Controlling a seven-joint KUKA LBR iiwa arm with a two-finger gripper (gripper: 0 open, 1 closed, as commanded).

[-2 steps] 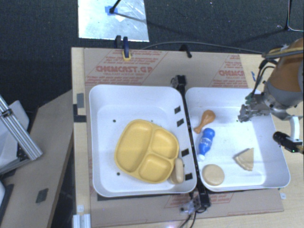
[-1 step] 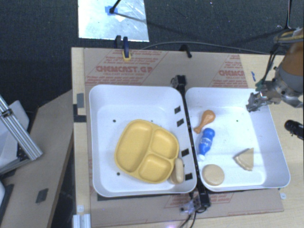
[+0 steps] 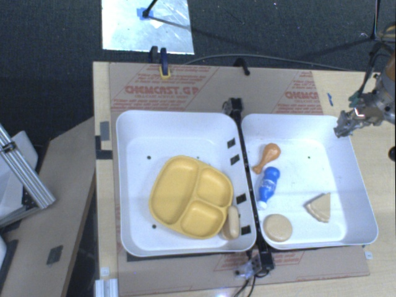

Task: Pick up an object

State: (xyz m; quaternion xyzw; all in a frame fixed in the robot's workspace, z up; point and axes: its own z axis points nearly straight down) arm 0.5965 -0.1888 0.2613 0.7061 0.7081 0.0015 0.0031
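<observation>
The bottle [image 3: 268, 185] lies in the right bin [image 3: 356, 166]; the drumstick [image 3: 266, 156] just behind it, the round cookie [image 3: 277, 228] before it, the wedge [image 3: 318, 207] to its right (the divided tray [image 3: 190, 197] sits left, in the other bin [image 3: 133, 166]).

Red letters are printed on the brown board [image 3: 185, 82] that lies under the two bins. Behind the left bin [image 3: 133, 184] they seem to say "CHEMCAST GP". More red letters sit behind the right bin [image 3: 362, 209], but they are too small and blurry to read.
</observation>
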